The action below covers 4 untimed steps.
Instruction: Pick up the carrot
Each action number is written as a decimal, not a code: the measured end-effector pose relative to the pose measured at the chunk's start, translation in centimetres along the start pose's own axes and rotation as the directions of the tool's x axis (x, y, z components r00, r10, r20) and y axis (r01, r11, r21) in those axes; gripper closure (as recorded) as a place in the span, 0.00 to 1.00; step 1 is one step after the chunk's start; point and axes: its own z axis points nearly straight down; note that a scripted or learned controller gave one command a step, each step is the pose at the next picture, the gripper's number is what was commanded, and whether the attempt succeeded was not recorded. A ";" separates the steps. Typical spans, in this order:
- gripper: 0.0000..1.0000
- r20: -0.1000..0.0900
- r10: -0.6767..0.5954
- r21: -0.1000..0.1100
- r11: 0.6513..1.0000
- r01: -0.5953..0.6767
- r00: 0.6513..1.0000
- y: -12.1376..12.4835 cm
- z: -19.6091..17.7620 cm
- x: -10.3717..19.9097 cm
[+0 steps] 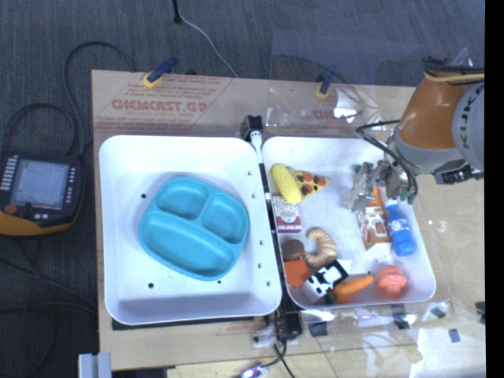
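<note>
The carrot [352, 287] is orange with a green tip and lies flat near the front edge of the right bin [417, 286]. It sits between a black-and-white tag [327, 278] and a pink-red toy fruit [391, 280]. My gripper [366, 186] hangs low over the right bin's back right part, well behind the carrot and apart from it. It is just above an orange packet [375, 225]. Nothing shows as held in it.
The right bin also holds a corn cob [286, 183], a pizza slice [314, 183], a red-and-white carton [287, 216], a croissant [322, 243], an orange-red block [296, 273] and a blue bottle [401, 233]. A blue divided plate [195, 225] lies in the left bin [118, 290].
</note>
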 end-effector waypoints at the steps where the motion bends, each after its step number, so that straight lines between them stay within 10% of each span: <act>1: 1.00 0.003 0.111 -0.007 0.994 -0.111 0.994 -2.2 0.6 4.7; 2: 1.00 -0.016 -0.039 -0.003 0.999 0.039 0.999 -1.4 0.6 -0.7; 3: 0.00 -0.017 -0.039 -0.004 0.999 0.039 0.999 -1.3 0.7 -0.6; 4: 1.00 -0.016 -0.040 -0.003 0.999 0.040 0.999 -1.3 -0.1 -0.8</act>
